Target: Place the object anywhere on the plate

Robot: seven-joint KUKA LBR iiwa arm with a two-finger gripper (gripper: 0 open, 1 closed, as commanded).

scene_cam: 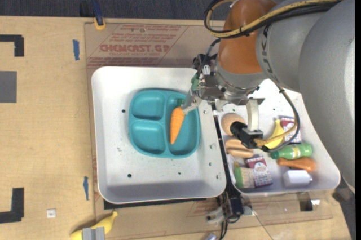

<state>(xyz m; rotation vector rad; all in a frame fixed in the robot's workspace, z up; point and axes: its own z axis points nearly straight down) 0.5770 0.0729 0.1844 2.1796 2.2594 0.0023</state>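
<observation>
camera view: the carrot (176, 124) lies in the right compartment of the teal plate (148, 123), long axis running near to far, pointed tip nearer, top end far beside the tool (192, 99); tool's grip state unclear.

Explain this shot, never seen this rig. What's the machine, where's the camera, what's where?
One camera fixed above the bench looks down at a slant. The grey arm with the orange band reaches in from the right; its gripper sits over the left bin. That bin has a teal plate with compartments. A toy carrot lies in the plate's right compartment, its top by the gripper. The right bin holds mixed toy food, including a banana.
</observation>
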